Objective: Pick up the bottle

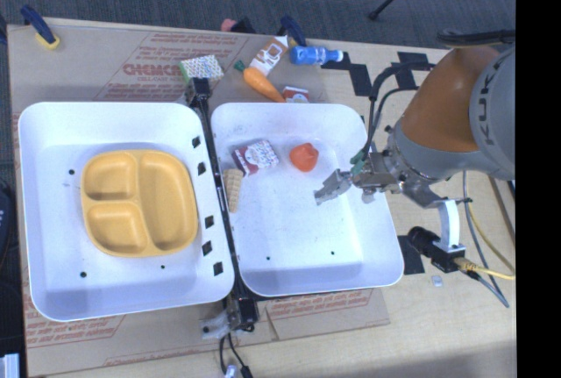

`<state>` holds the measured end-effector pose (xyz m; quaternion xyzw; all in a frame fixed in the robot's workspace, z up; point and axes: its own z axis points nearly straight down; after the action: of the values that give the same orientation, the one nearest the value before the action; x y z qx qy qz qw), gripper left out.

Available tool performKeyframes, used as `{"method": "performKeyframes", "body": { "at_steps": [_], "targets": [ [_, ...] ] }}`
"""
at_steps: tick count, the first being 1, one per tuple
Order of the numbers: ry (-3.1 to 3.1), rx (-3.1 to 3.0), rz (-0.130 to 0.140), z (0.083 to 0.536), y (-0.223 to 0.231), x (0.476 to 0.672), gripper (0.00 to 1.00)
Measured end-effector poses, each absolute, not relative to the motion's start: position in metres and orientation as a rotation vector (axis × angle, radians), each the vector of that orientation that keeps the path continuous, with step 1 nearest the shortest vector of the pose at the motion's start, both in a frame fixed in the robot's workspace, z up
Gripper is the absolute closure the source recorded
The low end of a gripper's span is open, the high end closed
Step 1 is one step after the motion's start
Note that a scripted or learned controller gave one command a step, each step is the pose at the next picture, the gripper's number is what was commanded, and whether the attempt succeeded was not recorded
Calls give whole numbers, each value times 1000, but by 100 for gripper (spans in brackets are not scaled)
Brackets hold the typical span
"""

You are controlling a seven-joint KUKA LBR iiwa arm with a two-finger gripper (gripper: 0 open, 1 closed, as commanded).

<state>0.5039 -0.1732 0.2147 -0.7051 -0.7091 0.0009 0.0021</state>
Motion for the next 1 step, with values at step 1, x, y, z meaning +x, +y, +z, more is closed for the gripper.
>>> {"method": "performKeyframes", "body": {
  "at_steps": [1],
  "targets": [
    [-2229, -2206, 4, 225, -173, 504, 100]
  ]
}}
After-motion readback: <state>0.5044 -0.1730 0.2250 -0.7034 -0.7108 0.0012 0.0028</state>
